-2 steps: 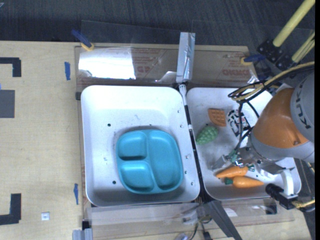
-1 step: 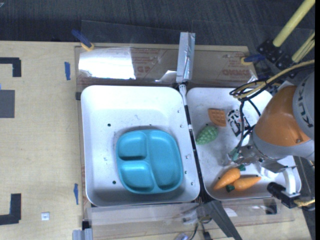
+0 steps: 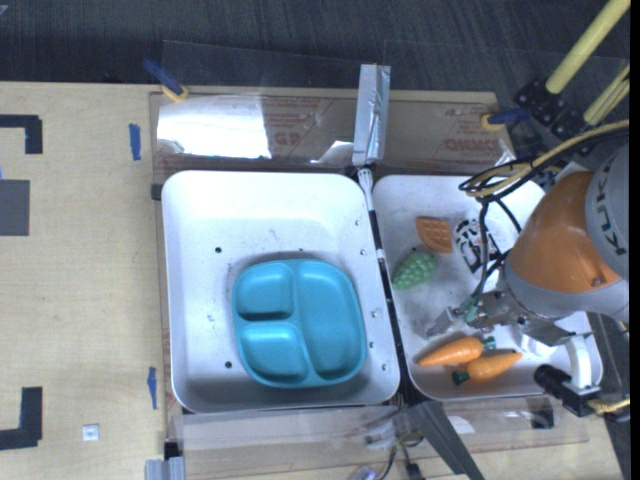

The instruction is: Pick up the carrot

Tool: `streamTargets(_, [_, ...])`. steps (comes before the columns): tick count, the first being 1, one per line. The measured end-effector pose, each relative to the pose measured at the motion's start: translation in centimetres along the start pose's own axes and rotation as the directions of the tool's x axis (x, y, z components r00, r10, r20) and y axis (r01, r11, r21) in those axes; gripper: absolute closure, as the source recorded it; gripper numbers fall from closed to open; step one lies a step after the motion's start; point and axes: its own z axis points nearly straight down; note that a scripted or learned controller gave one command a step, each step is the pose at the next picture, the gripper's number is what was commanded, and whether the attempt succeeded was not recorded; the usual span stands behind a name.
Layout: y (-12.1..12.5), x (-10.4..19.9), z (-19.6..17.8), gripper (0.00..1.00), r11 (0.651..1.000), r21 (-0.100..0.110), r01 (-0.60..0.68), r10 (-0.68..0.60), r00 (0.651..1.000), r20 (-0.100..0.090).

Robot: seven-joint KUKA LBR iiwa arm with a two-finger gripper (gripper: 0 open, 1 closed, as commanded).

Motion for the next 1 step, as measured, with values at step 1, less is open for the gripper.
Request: streamTargets(1, [-0.22,0.22,-0.57,0.0,0.949,0.008,0.317,-0.317,0.949,-0.008])
